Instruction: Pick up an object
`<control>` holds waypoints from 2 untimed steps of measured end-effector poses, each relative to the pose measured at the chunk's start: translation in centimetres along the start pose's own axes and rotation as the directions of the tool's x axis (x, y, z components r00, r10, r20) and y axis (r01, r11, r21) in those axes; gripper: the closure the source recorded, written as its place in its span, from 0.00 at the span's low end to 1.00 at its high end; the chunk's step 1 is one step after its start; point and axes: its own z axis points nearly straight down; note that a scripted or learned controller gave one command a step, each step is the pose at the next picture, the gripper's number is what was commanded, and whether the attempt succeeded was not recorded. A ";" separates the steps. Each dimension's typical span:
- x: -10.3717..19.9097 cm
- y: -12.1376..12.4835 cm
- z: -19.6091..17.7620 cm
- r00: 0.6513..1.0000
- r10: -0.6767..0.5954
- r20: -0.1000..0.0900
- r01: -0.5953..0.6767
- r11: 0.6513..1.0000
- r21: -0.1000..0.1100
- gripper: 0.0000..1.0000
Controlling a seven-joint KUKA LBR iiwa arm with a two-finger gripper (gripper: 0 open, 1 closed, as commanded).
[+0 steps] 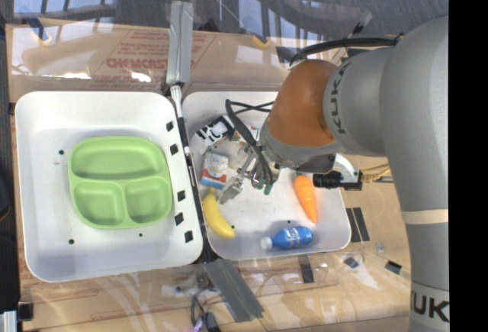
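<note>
Gripper [242, 184]: we see thin metal fingers hanging over the middle of the right bin [335, 235], slightly spread, nothing between them.
Carton [216, 169]: small boxy pack, white with blue and red print, just left of the fingertips.
Banana [217, 217]: smooth yellow curve by the bin's left wall.
Carrot [306, 198]: orange tapered cone, right of the gripper.
Bottle [290, 238]: blue, glossy, lying flat near the front wall.
Left bin [38, 170]: we see a matte green three-compartment tray [120, 182].

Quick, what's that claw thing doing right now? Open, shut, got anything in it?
Gripper: open, holding nothing, low in the right bin beside the small carton.
</note>
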 end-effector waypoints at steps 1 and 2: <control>-0.1 0.2 -1.1 1.000 -0.008 0.001 0.008 1.000 -0.001 1.00; -2.2 7.9 -14.8 0.997 0.074 0.010 -0.074 0.997 -0.008 1.00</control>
